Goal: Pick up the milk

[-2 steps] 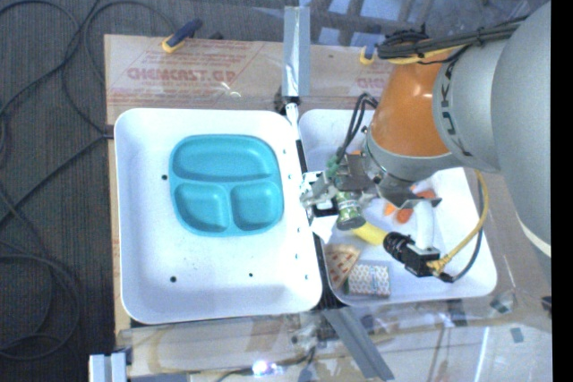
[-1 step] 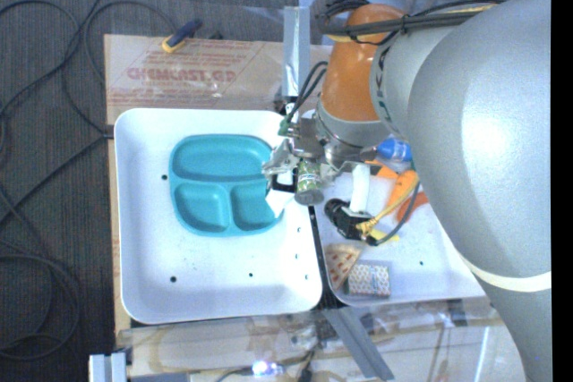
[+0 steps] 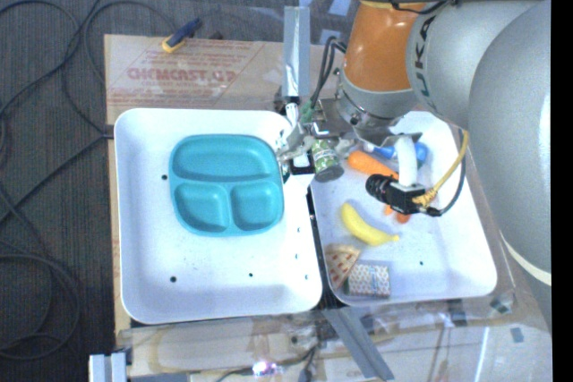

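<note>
The milk (image 3: 408, 158) looks like a white and blue carton at the back of the right bin (image 3: 466, 268), partly hidden under the arm's wrist. My gripper (image 3: 311, 152) hangs over the divide between the two bins, to the left of the milk and well apart from it. A small green-labelled jar (image 3: 324, 160) sits right at the gripper's tip; whether it is held is unclear.
In the right bin lie an orange carrot (image 3: 369, 163), a yellow banana (image 3: 363, 226), a pizza slice (image 3: 340, 262) and a patterned packet (image 3: 369, 279). A teal divided plate (image 3: 228, 183) lies in the left bin (image 3: 143, 273). The arm's body covers the right bin's back.
</note>
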### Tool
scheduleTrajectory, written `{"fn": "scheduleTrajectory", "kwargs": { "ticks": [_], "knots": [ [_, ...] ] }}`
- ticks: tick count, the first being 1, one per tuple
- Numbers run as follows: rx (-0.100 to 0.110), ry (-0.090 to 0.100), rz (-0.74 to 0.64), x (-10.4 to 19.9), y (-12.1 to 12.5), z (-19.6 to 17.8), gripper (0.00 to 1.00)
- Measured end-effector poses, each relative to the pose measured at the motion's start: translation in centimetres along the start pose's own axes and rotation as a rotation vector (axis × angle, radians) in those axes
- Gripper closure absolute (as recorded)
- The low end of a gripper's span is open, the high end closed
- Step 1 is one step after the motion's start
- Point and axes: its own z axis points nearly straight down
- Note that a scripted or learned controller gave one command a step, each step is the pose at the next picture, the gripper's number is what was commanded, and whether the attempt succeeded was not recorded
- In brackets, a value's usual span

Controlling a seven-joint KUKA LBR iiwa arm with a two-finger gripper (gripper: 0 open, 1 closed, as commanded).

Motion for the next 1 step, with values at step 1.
{"fn": "scheduleTrajectory", "kwargs": {
  "ticks": [1],
  "knots": [
    [0.002,0.004,0.126,1.01,-4.26,-0.49,1.00]
  ]
}}
